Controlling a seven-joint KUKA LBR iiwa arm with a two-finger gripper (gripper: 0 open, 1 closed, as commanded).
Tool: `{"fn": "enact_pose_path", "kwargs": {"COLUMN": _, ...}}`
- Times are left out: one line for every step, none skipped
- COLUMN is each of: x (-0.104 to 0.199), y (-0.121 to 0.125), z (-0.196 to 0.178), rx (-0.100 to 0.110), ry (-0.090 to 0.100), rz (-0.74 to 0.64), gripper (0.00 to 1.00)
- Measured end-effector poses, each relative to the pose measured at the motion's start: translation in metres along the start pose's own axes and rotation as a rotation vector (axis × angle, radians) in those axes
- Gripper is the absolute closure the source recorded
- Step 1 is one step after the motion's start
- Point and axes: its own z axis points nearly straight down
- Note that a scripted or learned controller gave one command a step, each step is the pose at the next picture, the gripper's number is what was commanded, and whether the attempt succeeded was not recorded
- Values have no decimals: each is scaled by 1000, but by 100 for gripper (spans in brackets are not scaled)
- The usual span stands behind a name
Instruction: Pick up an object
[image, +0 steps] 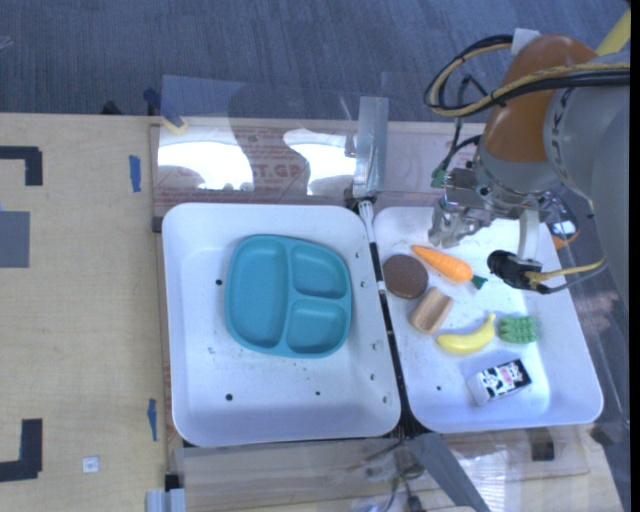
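Looked down on a pale wooden counter (70, 300) with two white bins side by side. Found the gripper (453, 228) at the back of the right bin (440, 390), near its left wall, hanging from the grey arm (590, 130) with the orange band. Could not tell if the gripper was open or shut. Saw nothing held in it.

Spotted the carrot (443, 263) just in front of the gripper, very close, maybe touching, but too hard to tell. Lay on a slant, one end toward the back left and the green end toward the front right. Judged the carrot the nearest thing to grab, with a short move forward and down. Thought a grip across its thin way would work better than one along its length.

Noticed a brown round thing (406, 275) just left of the carrot, close enough to get bumped. Saw a tan block (431, 309), a banana (467, 338), a green toy (517, 328) and a small black-and-white box (499, 380) nearer the front. Saw a blue plate (289, 296) in the left bin (190, 300), well apart from the gripper.
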Motion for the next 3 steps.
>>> {"fn": "enact_pose_path", "kwargs": {"x": -1, "y": 2, "z": -4, "rx": -7, "ry": 0, "rz": 1, "gripper": 0}}
{"fn": "enact_pose_path", "kwargs": {"x": -27, "y": 28, "z": 92, "rx": -13, "ry": -1, "rz": -160, "gripper": 0}}
{"fn": "enact_pose_path", "kwargs": {"x": -26, "y": 28, "z": 82, "rx": -14, "ry": -1, "rz": -161, "gripper": 100}}
